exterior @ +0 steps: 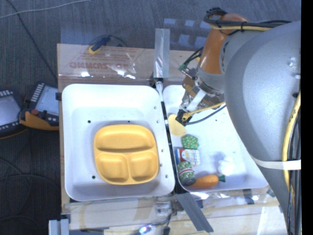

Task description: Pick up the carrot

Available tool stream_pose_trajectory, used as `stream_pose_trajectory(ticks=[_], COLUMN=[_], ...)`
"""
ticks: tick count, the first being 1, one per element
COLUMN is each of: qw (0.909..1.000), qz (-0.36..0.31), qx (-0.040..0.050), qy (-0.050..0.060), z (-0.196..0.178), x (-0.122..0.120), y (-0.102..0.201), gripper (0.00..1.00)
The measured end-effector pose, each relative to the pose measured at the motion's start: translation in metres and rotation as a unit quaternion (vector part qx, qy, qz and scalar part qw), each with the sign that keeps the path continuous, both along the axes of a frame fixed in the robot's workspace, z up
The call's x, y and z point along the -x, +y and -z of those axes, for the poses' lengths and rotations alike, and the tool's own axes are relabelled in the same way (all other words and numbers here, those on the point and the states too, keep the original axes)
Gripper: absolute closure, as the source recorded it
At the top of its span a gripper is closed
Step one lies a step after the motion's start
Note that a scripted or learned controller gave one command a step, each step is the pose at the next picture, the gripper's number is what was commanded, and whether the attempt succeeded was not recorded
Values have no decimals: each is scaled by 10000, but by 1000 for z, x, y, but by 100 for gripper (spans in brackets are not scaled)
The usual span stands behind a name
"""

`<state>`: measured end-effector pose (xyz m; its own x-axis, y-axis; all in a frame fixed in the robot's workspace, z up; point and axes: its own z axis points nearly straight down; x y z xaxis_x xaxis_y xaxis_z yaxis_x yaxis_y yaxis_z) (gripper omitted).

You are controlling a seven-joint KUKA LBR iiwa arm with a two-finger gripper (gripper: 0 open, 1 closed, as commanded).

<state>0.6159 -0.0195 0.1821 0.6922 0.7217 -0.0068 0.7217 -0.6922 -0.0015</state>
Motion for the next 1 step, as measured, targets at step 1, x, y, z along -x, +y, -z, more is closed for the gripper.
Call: stream_pose_trajectory(ticks=[1], qw=[10000], qz=[-33], qx=[0], qy=[-10], z=[-48], x=[-25], y=[66], gripper=[100])
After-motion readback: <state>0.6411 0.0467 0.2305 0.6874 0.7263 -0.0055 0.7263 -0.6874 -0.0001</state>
